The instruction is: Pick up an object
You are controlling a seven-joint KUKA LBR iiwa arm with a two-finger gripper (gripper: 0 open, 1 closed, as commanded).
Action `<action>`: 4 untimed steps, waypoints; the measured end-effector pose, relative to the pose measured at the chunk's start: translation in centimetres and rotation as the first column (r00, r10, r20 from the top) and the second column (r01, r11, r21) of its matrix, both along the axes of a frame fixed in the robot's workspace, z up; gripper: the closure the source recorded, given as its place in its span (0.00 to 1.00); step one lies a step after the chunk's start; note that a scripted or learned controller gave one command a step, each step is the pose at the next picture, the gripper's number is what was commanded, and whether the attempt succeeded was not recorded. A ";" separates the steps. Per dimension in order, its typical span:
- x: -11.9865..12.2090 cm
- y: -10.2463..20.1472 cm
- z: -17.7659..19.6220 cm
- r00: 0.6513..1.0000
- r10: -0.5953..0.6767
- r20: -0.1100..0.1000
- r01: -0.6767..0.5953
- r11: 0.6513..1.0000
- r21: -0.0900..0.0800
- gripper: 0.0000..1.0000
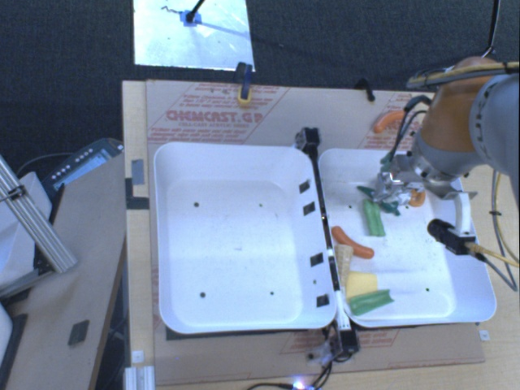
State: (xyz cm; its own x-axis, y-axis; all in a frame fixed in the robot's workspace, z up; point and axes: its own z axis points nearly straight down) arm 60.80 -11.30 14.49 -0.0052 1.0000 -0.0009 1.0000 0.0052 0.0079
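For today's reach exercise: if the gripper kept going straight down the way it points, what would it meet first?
Probably the light green stick in the right bin, just below the gripper; depth is hard to judge from this slant.

Hand (393, 187) low in right bin (471, 299), at upper end of green stick (374, 218). Orange piece (353, 243), yellow block (362, 283) and green pod (371, 301) lie below the stick.
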 end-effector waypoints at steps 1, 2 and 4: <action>-1.5 2.6 23.3 1.000 0.002 0.014 -0.002 1.000 -0.002 1.00; -3.8 5.1 37.9 1.000 0.003 0.014 -0.003 1.000 0.000 1.00; -3.7 11.1 39.9 1.000 0.003 0.010 -0.003 1.000 0.002 1.00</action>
